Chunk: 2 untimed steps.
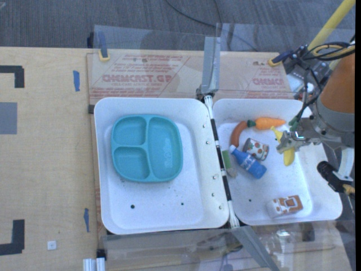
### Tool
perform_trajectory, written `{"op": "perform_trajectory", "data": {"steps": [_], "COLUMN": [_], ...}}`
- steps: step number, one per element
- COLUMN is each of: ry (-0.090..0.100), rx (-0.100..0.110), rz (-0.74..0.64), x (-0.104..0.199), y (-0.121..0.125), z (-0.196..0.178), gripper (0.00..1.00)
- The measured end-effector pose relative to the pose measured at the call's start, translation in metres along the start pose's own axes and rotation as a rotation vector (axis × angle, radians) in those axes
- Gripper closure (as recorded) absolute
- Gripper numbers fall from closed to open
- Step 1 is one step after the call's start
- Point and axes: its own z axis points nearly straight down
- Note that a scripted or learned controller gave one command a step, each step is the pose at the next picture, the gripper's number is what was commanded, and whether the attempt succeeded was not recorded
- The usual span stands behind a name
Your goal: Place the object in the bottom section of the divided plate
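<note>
Two white bins sit side by side on the table (45, 168), and the left bin (107, 208) has a blue plate (147, 148) with three parts in it. The right bin (316, 208) holds a toy carrot (268, 122), a blue bottle (248, 164), a yellow banana (288, 156) and a small box (285, 205). The hand (289, 139) hangs over the banana, but I cannot tell if it is open, closed or gripping it.
</note>
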Motion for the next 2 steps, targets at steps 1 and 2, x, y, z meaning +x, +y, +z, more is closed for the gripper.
{"op": "perform_trajectory", "data": {"steps": [1, 2], "ry": [0.002, 0.000], "rx": [0.002, 0.000], "rz": [0.174, 0.230], "x": [0.075, 0.130], "y": [-0.035, 0.033], "z": [-0.049, -0.005], "gripper": [1.00, 1.00]}}
